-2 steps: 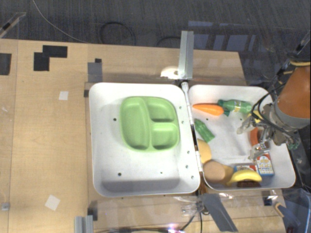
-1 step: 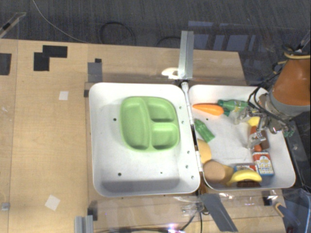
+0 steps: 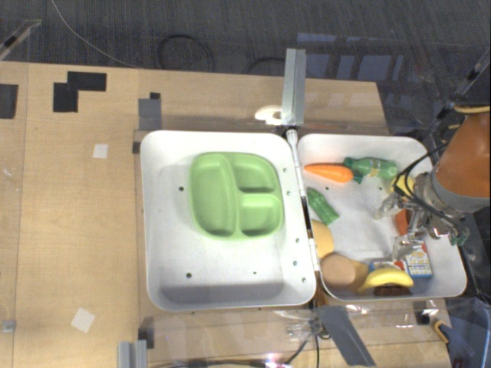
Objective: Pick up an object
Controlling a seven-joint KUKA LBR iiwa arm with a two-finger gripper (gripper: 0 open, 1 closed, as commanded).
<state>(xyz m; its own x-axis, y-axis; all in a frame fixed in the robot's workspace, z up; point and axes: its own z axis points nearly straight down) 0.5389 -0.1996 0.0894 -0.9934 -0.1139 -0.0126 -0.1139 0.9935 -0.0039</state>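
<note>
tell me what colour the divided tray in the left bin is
Light green, clearest in the camera view: divided tray.

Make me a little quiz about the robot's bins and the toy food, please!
1. True or false: the green divided plastic tray lies in the left white bin.
2. Which lies nearest the front wall of the right white bin? A orange toy carrot B yellow toy banana
3. Which bin is the two-finger gripper over?

Key: 1 true. 2 B. 3 the right one.
</note>
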